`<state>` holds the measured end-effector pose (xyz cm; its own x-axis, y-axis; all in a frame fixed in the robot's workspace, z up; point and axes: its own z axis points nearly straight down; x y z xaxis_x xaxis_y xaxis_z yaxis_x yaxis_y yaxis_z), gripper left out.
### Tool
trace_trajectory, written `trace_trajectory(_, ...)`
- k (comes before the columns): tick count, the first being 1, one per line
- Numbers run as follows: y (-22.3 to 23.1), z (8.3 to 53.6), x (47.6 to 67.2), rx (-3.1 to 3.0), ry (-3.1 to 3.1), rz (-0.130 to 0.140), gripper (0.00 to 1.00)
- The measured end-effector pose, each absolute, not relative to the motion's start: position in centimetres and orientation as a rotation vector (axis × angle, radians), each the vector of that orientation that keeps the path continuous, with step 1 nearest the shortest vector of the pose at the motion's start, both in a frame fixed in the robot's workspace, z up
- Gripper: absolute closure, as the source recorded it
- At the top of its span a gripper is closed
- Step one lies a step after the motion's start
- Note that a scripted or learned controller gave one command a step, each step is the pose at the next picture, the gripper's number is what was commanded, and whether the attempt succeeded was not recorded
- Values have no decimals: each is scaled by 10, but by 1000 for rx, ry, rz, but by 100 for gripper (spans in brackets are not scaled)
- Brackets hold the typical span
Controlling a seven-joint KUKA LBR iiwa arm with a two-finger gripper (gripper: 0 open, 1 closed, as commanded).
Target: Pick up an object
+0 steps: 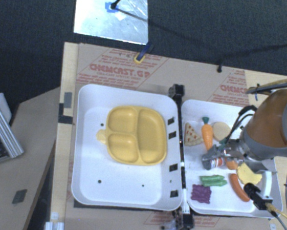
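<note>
Now, scanning from the left: the tabletop is pale board, its middle covered by brown cardboard printed with red lettering; on it sit two shallow white bins, smooth and glossy with rounded corners; the left bin carries a yellow plastic tray, rounded and moulded into three compartments, lying flat near the centre; across the dark hinge line, the right bin is busy with toy food; a tan pizza slice with speckles lies by the left wall, an orange carrot with a green top just beside it, a pale round bun-like piece behind; lower down, a knobbly purple grape bunch, a green bean pod above it, then an orange sausage-like piece and a yellow slice; the claw hangs low between carrot and pod, metallic and grey, below the arm's orange band; something orange-red shows at its tip, but whether it is clenched I cannot tell.
</note>
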<state>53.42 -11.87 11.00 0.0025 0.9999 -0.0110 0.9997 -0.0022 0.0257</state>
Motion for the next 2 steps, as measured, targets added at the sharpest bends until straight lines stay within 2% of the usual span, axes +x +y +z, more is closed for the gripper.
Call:
trace_trajectory(1,-119,124,538,2198,2195,26,100)
trace_trajectory(2,-130,177,541,2213,2220,5,100)
